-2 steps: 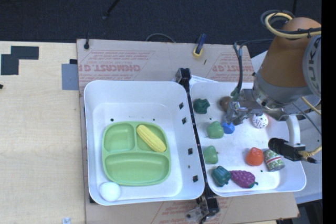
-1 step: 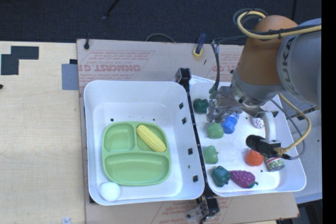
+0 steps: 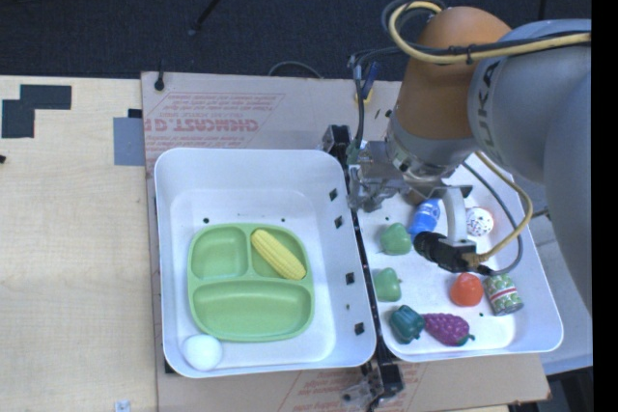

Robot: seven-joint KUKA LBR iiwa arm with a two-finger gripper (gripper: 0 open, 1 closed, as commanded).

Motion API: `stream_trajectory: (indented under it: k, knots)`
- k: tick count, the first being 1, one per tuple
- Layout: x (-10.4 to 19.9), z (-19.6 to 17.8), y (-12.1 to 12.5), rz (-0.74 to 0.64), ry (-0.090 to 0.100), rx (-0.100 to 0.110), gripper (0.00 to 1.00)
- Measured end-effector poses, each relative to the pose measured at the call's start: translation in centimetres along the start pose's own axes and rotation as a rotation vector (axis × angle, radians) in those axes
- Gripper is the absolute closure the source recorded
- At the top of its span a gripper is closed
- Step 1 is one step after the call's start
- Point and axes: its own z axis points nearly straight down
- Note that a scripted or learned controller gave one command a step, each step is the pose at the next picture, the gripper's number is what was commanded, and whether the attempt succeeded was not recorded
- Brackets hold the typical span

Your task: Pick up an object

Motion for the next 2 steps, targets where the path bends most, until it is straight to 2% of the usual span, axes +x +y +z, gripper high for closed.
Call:
stream_trajectory:
  k: [1, 2]
  knots:
    - [3.94, 0.62, 0.47, 0.002, -0.001, 0.002, 1.0]
    - [4.66, -0.07, 0.04, 0.004, -0.002, 0.001, 1.0]
